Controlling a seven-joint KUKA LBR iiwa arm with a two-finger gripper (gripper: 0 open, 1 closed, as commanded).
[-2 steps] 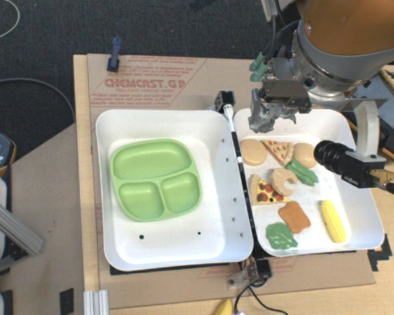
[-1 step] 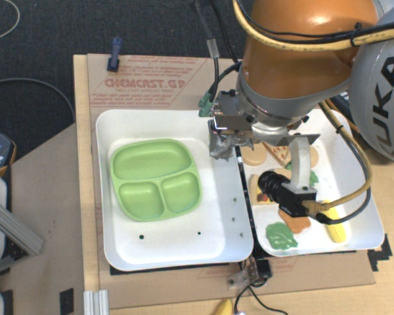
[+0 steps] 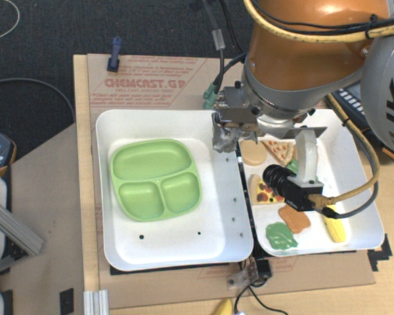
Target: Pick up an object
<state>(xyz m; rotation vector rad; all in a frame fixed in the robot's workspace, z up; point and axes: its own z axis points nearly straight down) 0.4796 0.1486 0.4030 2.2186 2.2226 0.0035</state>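
Observation:
My gripper [image 3: 224, 136] hangs low over the seam between the two bins, at the upper left corner of the right bin [image 3: 361, 176]. Just right of it lies a round tan cookie [image 3: 253, 153], with a pizza slice [image 3: 280, 151] beside that. Nearer the front lie a second pizza slice [image 3: 262, 190], an orange-brown piece [image 3: 295, 220], a green broccoli-like piece [image 3: 280, 236] and a yellow corn cob [image 3: 335, 229]. I see nothing held in the gripper. The arm's body hides the back of the right bin.
The left bin [image 3: 118, 241] holds a green divided plate [image 3: 156, 178]. Both bins rest on a cardboard sheet [image 3: 151, 77], with a small blue clip [image 3: 114, 54] at its back edge. Cables run behind the bench.

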